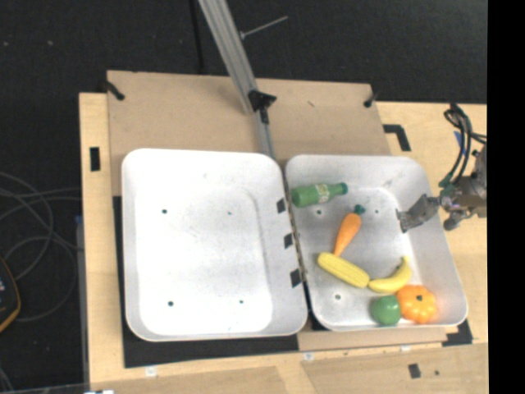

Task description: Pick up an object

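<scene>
The right white bin (426,257) holds several toy foods. A green bottle (318,193) lies near its far left corner. An orange carrot (348,231) lies in the middle, with a yellow corn cob (343,270) below it. A banana (390,278), a green apple (384,309) and an orange pumpkin (417,304) sit in the near right corner. My gripper (433,217) hangs over the bin's right rim, open, with nothing between its fingers. It is to the right of the carrot and above the banana in the view.
The left white bin (143,220) lies beside the right one, with black clips (290,240) along the shared edge. A grey metal pole (234,52) slants in from the top. Cables (459,138) hang at the right edge.
</scene>
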Controlling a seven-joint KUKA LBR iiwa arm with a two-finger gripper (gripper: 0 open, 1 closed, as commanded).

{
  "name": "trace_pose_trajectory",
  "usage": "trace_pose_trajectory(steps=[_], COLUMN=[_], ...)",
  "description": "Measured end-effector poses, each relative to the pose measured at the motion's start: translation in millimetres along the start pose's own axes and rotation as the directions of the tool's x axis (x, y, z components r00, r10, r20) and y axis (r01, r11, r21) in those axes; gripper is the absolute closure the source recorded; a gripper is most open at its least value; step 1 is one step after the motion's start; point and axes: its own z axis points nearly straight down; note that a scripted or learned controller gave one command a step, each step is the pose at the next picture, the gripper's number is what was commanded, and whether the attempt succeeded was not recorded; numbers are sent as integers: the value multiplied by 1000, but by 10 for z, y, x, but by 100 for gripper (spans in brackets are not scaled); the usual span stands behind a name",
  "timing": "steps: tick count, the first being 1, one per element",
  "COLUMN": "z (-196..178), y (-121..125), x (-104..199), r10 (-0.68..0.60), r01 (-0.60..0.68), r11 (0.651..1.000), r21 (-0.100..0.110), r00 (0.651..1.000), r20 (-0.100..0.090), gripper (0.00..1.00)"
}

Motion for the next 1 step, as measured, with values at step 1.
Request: trace_pose_trajectory(steps=[1], z=[721], y=[924], x=[389], r10=[-4], r01=[4], r11=[1000], r21=[6], r00=[1000], r20=[-2], gripper=[0])
